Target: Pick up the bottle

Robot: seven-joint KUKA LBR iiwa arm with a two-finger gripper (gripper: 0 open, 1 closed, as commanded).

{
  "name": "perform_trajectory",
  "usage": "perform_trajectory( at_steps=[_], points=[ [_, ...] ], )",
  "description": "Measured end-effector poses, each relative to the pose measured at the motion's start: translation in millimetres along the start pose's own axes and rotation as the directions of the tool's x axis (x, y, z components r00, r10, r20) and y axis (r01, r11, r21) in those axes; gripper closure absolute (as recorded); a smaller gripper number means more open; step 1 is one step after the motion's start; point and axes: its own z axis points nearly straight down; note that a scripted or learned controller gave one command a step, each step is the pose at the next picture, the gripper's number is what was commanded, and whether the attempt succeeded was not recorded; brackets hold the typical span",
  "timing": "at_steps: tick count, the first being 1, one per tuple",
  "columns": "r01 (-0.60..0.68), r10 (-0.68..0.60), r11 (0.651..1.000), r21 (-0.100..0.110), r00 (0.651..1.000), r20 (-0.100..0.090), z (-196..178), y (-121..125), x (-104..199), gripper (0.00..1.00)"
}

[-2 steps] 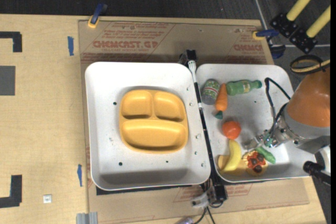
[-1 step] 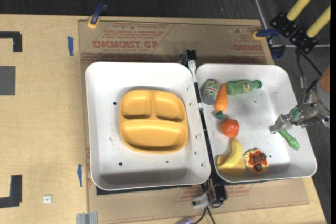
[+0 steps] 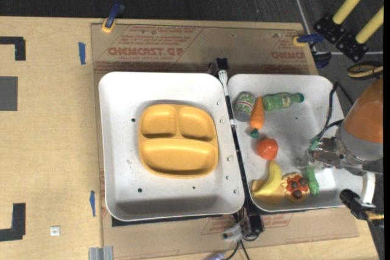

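Observation:
The green bottle lies on its side at the back of the right bin, cap pointing right. My gripper hangs low over the right side of that bin, well in front of the bottle and apart from it. Nothing shows between it and the bottle but bare bin floor. The arm's orange band sits above the bin's right rim.
Beside the bottle lie a green can and a carrot. A tomato, a banana and a small colourful item fill the right bin's front. A yellow divided plate rests in the left bin.

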Motion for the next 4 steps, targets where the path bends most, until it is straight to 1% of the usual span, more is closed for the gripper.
perform_trajectory(
  at_steps=[1,2,3,4],
  points=[
    [-0.535,0.535,0.845,0.002,0.845,0.002,-102,-4,8,1.0],
    [-0.673,0.673,0.74,0.011,0.74,0.001,-11,48,-25,1.0],
    [-0.88,0.88,0.476,0.002,0.476,0.003,-111,30,26,1.0],
    [-0.824,0.824,0.566,0.001,0.566,0.001,0,42,-13,1.0]
  ],
)
